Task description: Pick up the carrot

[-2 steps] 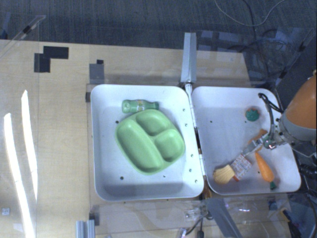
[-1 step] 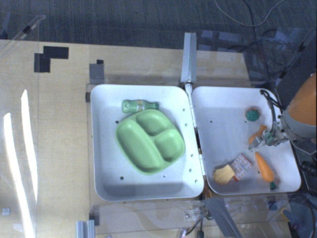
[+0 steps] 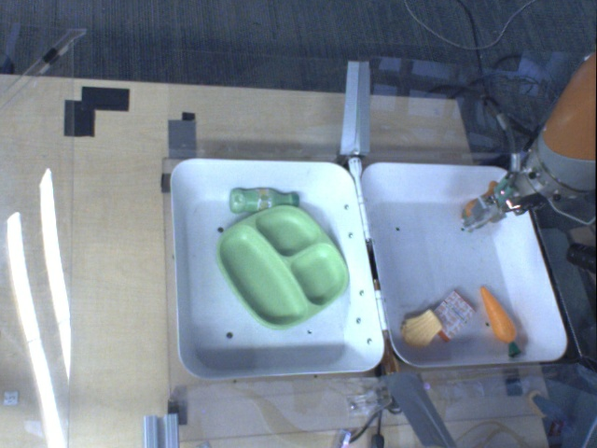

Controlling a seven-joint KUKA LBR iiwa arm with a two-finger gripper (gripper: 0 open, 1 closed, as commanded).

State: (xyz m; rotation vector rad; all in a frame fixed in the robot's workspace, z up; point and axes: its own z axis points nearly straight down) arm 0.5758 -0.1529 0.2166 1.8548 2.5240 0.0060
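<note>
The carrot [image 3: 498, 318] lies with its long axis running from upper left to lower right, tapered tip up-left, dark stem end down-right. It is small, orange and smooth, near the front right corner of the right bin [image 3: 438, 189], beside a tan-and-patterned brush-like item [image 3: 438, 322]. The left bin [image 3: 191, 269] holds a green divided plate [image 3: 283, 265] and a green bottle [image 3: 263, 199] lying flat. The gripper [image 3: 482, 212] hovers over the right bin's far side; whether it is open I cannot tell

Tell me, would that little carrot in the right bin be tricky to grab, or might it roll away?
The carrot looks smooth and tapered, so it could slip between the fingers. Lying flat on the right bin floor, its round body may roll if nudged sideways. It appears stiff, probably a light toy.
</note>
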